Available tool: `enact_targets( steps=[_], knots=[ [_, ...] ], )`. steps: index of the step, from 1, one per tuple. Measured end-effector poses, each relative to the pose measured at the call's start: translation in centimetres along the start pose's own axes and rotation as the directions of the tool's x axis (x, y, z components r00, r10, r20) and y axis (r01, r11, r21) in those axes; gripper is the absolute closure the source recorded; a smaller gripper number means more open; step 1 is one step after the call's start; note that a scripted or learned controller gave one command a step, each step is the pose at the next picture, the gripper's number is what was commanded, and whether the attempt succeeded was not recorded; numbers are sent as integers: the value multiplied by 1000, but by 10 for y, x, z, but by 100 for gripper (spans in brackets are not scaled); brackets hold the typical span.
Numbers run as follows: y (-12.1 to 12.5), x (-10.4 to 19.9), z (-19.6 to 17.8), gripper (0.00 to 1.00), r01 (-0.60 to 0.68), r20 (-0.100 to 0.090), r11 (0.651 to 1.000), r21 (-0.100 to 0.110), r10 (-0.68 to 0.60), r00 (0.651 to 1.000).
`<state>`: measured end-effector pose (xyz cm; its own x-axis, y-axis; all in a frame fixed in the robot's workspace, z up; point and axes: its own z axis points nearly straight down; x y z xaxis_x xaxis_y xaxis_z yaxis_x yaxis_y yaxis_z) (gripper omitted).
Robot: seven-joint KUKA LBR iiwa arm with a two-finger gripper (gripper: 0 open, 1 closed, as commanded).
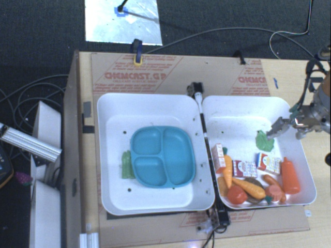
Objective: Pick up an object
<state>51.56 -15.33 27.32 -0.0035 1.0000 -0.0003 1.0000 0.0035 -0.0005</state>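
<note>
Leftward, blue plate (163,156); rightward, heaped toy food (253,182).

Arm (321,94) cut off at right edge.

We see the bench (155,68), covered in printed brown board. Two white bins rest directly on it: the left bin (111,138) and the right bin (243,110), touching mid-bench.

A robotics lab is showing here: 2 white bins (155,105) are sitting on a cardboard-topped bench (170,71), loose cables (31,99) are trailing over dark carpet (aluminium framing (28,142) alongside).
</note>
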Motion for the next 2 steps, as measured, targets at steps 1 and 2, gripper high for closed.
enact_targets(
  steps=[1,2],
  knots=[
    [40,-23,92,0,-1,0,1000,2,1,1000],
    [61,-53,171,0,-1,0,1000,2,1,1000]
  ],
)
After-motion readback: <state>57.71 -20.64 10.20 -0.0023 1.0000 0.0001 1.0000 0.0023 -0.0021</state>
